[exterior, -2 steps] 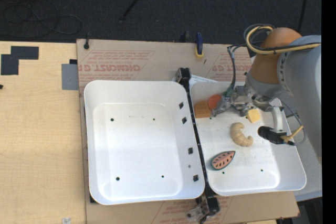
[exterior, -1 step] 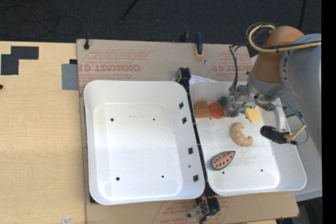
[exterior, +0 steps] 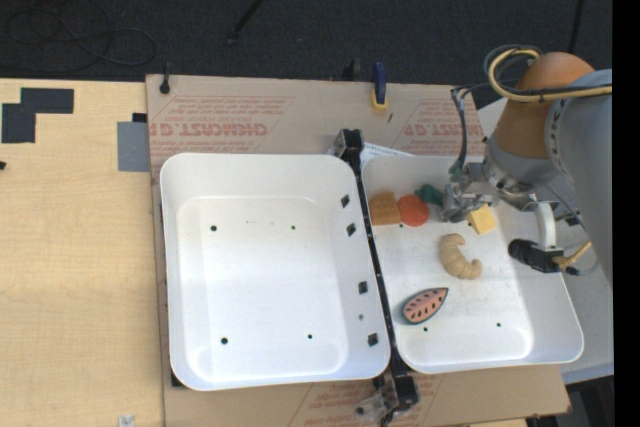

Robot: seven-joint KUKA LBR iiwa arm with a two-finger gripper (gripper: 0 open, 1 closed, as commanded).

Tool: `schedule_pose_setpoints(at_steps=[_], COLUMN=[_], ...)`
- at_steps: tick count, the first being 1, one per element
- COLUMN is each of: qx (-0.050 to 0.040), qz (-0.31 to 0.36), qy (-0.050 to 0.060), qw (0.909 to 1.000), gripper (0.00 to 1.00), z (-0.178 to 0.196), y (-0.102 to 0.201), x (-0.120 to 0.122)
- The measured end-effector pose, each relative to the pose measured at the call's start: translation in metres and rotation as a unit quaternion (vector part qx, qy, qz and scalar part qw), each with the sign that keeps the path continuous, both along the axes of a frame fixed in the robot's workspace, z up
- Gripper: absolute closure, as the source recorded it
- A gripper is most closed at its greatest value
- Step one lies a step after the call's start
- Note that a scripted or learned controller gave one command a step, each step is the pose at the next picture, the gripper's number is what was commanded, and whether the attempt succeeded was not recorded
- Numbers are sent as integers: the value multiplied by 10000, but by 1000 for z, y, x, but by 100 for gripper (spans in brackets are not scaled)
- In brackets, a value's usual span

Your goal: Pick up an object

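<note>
The arm (exterior: 560, 130) reaches in over the right bin's (exterior: 545, 340) far right edge, jaws unreadable beside the yellow block (exterior: 483, 220), with open floor along that bin's near edge.

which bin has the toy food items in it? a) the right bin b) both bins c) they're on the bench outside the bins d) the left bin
a: the croissant, the watermelon slice and the orange-red piece all lie in the right bin.
</note>
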State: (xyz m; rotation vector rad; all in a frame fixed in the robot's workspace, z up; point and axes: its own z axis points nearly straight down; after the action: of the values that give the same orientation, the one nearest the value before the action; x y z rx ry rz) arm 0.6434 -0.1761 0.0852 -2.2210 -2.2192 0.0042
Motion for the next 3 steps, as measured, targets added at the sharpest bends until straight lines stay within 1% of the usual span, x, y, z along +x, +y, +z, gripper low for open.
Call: schedule_pose_setpoints(at_steps=[1,2,3], qx=[3,12,5], qz=[12,-7,28], qy=[1,24,-5], qw=[10000,10000,10000], gripper=[0,0,0], z=[0,0,0], y=[1,-18,-25], x=[0,-55,-23])
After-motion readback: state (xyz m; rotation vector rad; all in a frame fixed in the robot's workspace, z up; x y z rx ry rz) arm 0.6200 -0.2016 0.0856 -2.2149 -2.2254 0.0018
